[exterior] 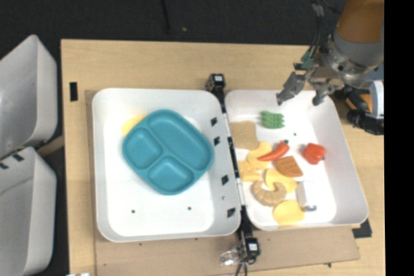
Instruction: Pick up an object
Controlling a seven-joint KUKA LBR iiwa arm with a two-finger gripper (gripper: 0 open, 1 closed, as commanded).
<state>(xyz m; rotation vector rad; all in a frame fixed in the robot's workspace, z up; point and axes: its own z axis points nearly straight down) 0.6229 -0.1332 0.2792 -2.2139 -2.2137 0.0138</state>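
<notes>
The bench (pixel 194 64) carries two shallow white bins side by side, and the split looks deliberate — the left bin (pixel 110 203) holds little besides a big teal divided tray (pixel 168 150) lying at a slant, with something yellow (pixel 132 122) poking out from under its far-left edge, while the right bin (pixel 346 194) has all the small stuff, so that is where a pick makes sense.

The arm (pixel 359 16) comes in from the far right, orange band up high, and its gripper (pixel 301 96) hangs over the far end of the right bin. The two dark fingers are spread well apart, pointing down, with nothing between them — ready to take something, holding nothing.

The candidates sit nearer to me than the gripper. Most are heaped together in the middle of the bin: a tan slice (pixel 244 134), a red pepper (pixel 277 151), yellow and brown pieces, a pale ring-shaped thing (pixel 268 191), a yellow lump (pixel 288 212) at the near end. That crowding would make a clean grab awkward, I'd guess. Two stand apart: a small red piece (pixel 314 152) on the right, and a little green piece (pixel 272 119) just near-left of the fingers, which looks the easiest reach.
</notes>
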